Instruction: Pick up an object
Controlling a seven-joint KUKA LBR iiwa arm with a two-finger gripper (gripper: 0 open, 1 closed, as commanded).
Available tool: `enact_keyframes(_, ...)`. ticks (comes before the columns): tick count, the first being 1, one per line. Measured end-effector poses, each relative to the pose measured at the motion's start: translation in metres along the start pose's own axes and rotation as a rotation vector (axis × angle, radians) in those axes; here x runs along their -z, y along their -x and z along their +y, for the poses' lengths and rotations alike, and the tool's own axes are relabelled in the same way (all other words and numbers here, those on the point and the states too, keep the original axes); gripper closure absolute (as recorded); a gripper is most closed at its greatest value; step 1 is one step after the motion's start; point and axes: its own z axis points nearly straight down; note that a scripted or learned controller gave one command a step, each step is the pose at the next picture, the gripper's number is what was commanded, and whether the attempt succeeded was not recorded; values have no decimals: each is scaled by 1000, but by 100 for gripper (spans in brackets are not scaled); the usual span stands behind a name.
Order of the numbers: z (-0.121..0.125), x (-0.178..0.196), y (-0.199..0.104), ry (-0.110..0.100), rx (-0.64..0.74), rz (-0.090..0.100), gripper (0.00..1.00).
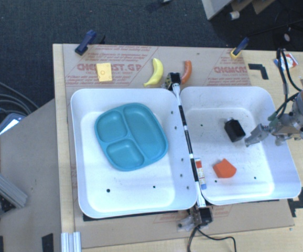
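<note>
In the right bin a small black block lies near the middle. An orange wedge-shaped piece rests closer to the front. My gripper reaches in from the right over the bin's right half, just right of the black block and apart from it. Nothing shows between its fingers. The orange piece is below and to the left of the gripper.
The left bin holds a blue divided plate. Behind the bins lie a yellow banana, an orange chili-like toy and a yellow block. A pen lies along the rim between the bins. Cables hang at the right.
</note>
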Motion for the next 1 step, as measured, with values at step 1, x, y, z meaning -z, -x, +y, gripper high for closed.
enact_keyframes(1, 39, -103, 8, -2, 0, 1, 0)
